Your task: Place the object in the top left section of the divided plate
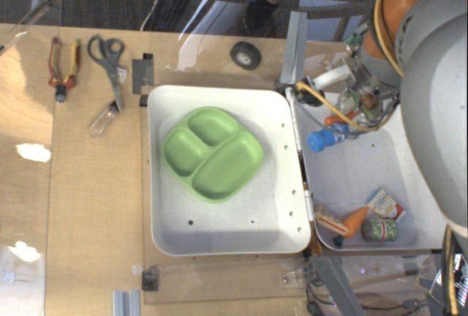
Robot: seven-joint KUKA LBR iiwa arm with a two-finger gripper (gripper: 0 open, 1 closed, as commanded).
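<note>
we note the gripper low in the right bin, grip state unclear, blue object just left below it, green divided plate well left in the other bin.

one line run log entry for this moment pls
stage: reaching in right bin | gripper: over blue bottle | green divided plate: in left bin, nothing placed yet

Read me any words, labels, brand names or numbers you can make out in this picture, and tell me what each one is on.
No text reads clearly.
Small packet in the right bin: coloured print, too blurred to read.
Green can beside it: label too small to read.
Blue bottle: no legible label.
Green divided plate, scissors, pliers, tape roll: no visible markings.
</note>
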